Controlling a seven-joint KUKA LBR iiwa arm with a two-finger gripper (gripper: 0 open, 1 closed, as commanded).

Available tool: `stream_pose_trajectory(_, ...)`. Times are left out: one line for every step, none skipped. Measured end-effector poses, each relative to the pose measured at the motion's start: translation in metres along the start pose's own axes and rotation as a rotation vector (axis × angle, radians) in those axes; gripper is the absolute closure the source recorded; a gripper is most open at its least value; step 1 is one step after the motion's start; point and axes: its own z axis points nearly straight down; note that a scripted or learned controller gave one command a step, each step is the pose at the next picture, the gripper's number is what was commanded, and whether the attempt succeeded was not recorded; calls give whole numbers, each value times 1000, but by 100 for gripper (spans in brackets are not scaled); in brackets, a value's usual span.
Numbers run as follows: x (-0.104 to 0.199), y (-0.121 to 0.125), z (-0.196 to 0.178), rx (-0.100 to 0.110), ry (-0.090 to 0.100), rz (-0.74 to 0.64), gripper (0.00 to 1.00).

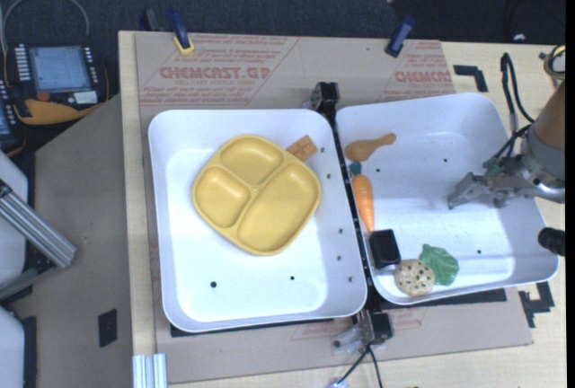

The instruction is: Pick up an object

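My gripper (473,186) hangs over the right part of the right bin (431,121), open, with nothing between its fingers. Along that bin's left side lie a tan drumstick-shaped piece (369,146) and an orange carrot (363,202). A small black block (384,248) sits below the carrot. By the front wall are a speckled cookie (414,277) and a green leafy piece (441,262). All of these lie to the left of the gripper and apart from it. The left bin (260,287) holds a yellow divided plate (257,194) with a small brown block (302,147) at its upper right edge.
The bins stand side by side on a brown board (269,63), with a black clip (325,95) at their shared back corner. Cables (510,94) run down to the arm at the right. A pendant with a screen (56,76) lies off the bench at far left.
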Motion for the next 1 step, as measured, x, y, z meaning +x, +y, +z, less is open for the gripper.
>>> stream_pose_trajectory(4, 4, 40, -5, 7, -4, 0)
